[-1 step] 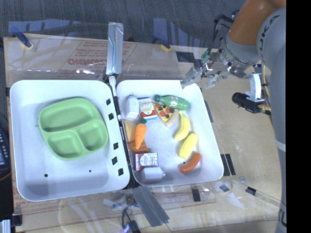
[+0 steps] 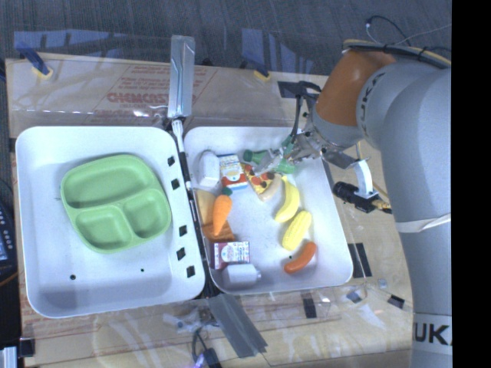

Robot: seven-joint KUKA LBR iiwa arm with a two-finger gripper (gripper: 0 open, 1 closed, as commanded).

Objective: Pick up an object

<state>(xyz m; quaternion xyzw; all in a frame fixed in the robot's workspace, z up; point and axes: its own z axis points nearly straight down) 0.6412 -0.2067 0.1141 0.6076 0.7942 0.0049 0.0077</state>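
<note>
The right bin [image 2: 337,240] holds several toy foods: a carrot [image 2: 221,213], two yellow bananas [image 2: 289,199] [image 2: 297,229], a red sausage [image 2: 301,257], a pizza slice [image 2: 265,182], a small red and white carton [image 2: 232,171], a brown carton [image 2: 232,254] and a white cup [image 2: 207,167]. My gripper [image 2: 289,158] is low over the bin's far right corner, just above the upper banana and beside a small green item [image 2: 259,158]. Nothing is visibly held in it.
The left bin [image 2: 46,282] holds a green divided plate [image 2: 115,202]. A metal clamp [image 2: 181,83] stands at the far end of the wall between the bins. A white block [image 2: 242,274] lies at the right bin's near edge. The grey arm [image 2: 399,129] covers the bench's right side.
</note>
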